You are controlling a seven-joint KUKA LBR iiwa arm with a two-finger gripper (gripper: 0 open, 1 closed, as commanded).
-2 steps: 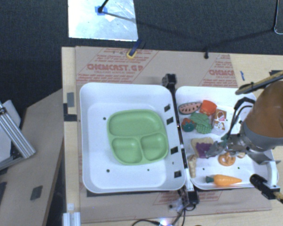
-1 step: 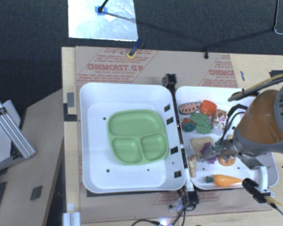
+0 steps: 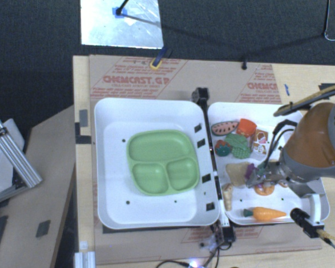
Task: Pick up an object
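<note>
Camera view: jaws' opening cannot be told, gripper [image 3: 261, 178] low in right bin [image 3: 312, 205] over purple item [image 3: 249, 173] and orange piece [image 3: 264, 190]. Carrot [image 3: 266, 213] at 6 o'clock, green ball [image 3: 239, 145] at 11. Green plate [image 3: 161, 162] in left bin [image 3: 111, 205].

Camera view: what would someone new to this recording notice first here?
The green tray with three compartments stands out, lying alone in the left bin. The right bin is crowded with small toys, among them a carrot near its front edge and a watermelon slice toward the back. The arm reaches in from the right, its gripper low over the toys in the middle of that bin.
</note>
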